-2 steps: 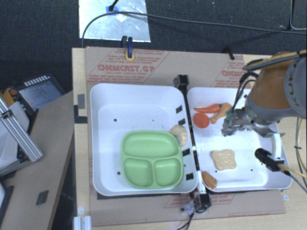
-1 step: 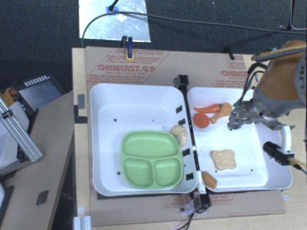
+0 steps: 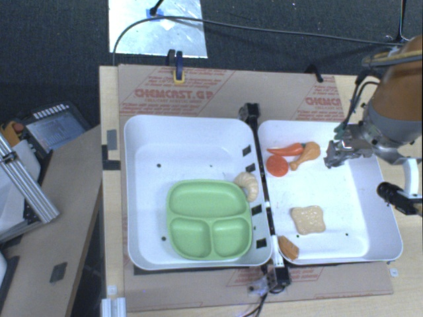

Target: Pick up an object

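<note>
I cannot tell if my pincer is spread, and the drumstick, carrot and tomato crowded just left of it may spoil the grasp.

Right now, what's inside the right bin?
The right bin holds an orange-red chili pepper, a red round piece, a tan drumstick-shaped toy, a toast slice and an orange piece by its front-left rim. The gripper hides some floor.
</note>
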You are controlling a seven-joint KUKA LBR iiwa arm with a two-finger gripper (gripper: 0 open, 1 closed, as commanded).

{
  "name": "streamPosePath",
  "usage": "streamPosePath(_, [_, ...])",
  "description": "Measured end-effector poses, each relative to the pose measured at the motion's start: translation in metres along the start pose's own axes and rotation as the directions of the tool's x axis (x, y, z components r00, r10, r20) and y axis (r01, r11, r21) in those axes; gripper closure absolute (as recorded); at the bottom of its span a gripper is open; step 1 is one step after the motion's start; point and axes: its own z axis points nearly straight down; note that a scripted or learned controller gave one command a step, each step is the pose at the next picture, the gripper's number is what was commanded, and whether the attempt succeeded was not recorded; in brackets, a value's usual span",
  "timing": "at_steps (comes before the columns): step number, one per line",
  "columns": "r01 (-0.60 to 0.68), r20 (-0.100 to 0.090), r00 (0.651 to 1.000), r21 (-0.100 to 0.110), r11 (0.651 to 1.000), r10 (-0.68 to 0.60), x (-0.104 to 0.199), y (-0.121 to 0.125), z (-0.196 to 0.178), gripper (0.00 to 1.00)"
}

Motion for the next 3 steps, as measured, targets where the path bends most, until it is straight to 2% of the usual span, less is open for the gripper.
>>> streamPosePath(1, [0.001,-0.001,1.0,0.002,1.0,-0.001,0.0,0.001,-0.023,1.0])
streamPosePath(2, [0.006,-0.003,1.0,0.005,1.0,-0.005,0.048,-0.005,-0.026,1.0])
streamPosePath(3, [0.006,-0.003,1.0,0.006,1.0,-0.006,0.093,-0.006,-0.013,1.0])
